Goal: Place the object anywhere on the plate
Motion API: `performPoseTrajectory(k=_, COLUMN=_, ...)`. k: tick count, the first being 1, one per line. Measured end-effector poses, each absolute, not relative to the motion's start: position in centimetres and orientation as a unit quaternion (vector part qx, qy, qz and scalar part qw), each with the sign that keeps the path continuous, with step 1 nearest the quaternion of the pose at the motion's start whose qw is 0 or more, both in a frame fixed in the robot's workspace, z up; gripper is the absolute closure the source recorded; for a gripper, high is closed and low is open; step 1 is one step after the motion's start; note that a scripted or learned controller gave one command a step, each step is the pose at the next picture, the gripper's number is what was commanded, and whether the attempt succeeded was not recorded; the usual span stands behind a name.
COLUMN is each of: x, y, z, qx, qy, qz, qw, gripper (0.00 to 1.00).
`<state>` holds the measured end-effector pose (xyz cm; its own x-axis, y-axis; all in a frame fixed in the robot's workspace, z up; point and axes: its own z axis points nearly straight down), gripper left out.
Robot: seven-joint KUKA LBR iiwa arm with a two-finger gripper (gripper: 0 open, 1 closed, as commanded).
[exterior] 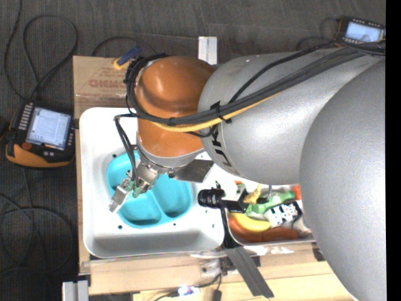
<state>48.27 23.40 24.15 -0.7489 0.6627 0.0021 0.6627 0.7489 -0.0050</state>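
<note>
Plate [164,200] in left bin [100,168]

Wooden bench [156,274] with two white bins [100,231] side by side

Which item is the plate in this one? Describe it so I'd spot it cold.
Start at the left white bin, under the arm's orange band. The plate lies on that bin's floor, beneath the gripper. It is bright turquoise and split into compartments, unlike the cluttered items in the right bin.
</note>
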Motion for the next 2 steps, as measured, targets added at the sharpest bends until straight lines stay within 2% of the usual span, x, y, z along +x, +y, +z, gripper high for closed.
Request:
performPoseTrajectory(k=1, x=51.3, y=22.4, z=10.9, qx=-0.366, qy=-0.931, qz=-0.0022, qw=-0.002, gripper=0.0)
performPoseTrajectory(k=2, x=48.4, y=19.2, z=22.6, qx=-0.372, qy=-0.928, qz=0.002, qw=0.001, gripper=0.0)
